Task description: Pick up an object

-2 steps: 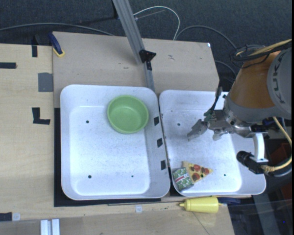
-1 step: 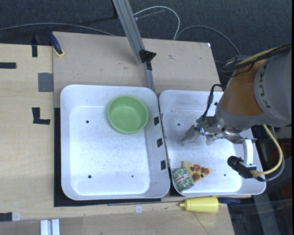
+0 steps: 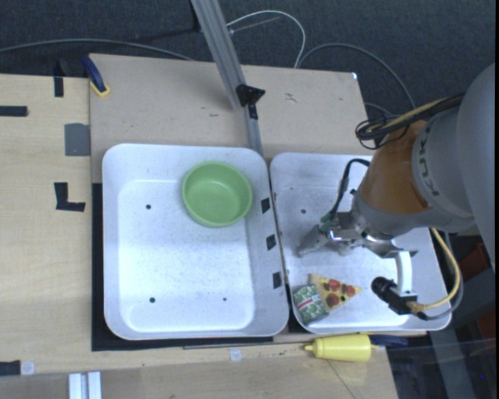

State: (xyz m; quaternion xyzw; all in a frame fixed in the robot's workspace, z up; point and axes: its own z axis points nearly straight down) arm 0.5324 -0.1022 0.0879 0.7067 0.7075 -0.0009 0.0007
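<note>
Arm: the grey arm (image 3: 449, 165) with its orange band (image 3: 391, 177) is being seen reaching in from the right, over the right bin (image 3: 308, 181).
Gripper: the gripper (image 3: 316, 241) is being held low over the middle of the right bin, pointing left; whether its fingers are apart or together cannot be told, and nothing is being seen between them.
Pizza slice: a toy pizza slice (image 3: 337, 289) is lying on the right bin's floor, near its front edge, just below the gripper and apart from it.
Green packet: a small green patterned packet (image 3: 309, 302) is lying just beside the pizza slice, on its left, in the bin's front left corner.
Green bowl: a green bowl (image 3: 217, 194) is sitting upright in the left bin (image 3: 150, 264), near its back right corner.
Yellow bottle: a yellow bottle (image 3: 343, 348) is lying on its side on the bench (image 3: 150, 98), just outside the right bin's front rim.
</note>
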